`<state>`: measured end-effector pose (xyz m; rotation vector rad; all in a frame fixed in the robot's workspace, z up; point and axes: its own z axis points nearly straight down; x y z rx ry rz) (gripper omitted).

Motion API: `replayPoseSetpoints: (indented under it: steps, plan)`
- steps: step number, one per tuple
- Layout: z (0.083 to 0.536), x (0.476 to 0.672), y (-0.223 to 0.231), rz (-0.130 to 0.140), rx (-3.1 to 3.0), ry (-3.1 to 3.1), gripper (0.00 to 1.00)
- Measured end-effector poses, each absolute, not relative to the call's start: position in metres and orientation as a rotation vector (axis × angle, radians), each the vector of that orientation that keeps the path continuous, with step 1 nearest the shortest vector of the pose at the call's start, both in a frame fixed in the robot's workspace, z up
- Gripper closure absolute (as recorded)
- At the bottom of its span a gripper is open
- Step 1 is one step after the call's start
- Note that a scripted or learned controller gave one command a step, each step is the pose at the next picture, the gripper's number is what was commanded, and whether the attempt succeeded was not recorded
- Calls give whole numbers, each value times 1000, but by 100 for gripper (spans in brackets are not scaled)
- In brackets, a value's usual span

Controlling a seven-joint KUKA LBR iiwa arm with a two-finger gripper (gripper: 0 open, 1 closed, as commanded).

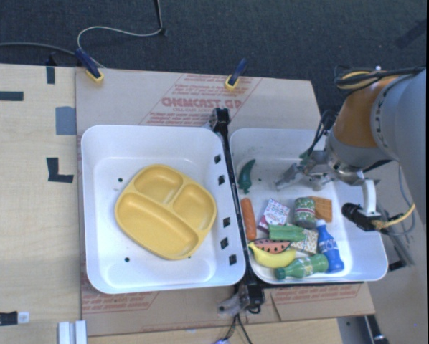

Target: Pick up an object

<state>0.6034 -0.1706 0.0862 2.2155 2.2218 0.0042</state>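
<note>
**Two bins, one tray, a heap of toy food**

Two white bins are seen: the left bin (100,213) bears one yellow divided tray (166,211); the right bin (369,256) holds about ten toy foods (293,239), among them one blue bottle (329,246), one banana (270,256) and one green pepper (246,175). The arm (376,120) is bent in from the right, its gripper (295,175) spread open and empty above the bin's bare upper part.

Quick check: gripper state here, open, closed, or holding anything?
Gripper: jaws open, holding nothing, low over the right bin behind the toy pile.
</note>
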Motion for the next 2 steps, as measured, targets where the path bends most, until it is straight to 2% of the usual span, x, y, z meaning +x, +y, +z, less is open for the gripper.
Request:
replayPoseSetpoints:
  steps: [2]
  plan:
    - [86,604,-178,1,2219,2222,0]
